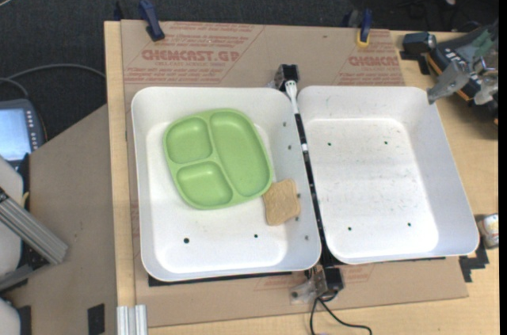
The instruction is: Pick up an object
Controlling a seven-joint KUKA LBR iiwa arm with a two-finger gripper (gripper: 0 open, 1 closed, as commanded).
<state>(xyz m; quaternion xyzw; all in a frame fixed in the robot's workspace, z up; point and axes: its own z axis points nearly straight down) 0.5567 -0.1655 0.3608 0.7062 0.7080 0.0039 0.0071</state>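
A green plate [215, 159] with three compartments lies flat in the left bin [158, 238], toward its far side. A small tan square piece [280, 203], like a sponge or a slice of toast, rests beside the plate's near right corner, close to the wall between the bins. My gripper [463, 72] shows at the view's right edge, beyond the far right corner of the right bin [380, 167], well away from both objects and with nothing seen in it.
The right bin's floor bears only small dark specks. Both bins sit on a brown board [198, 48] held by a blue clamp [150, 18] and a second clamp [364, 28] at the back. Cables [325, 302] lie at the front.
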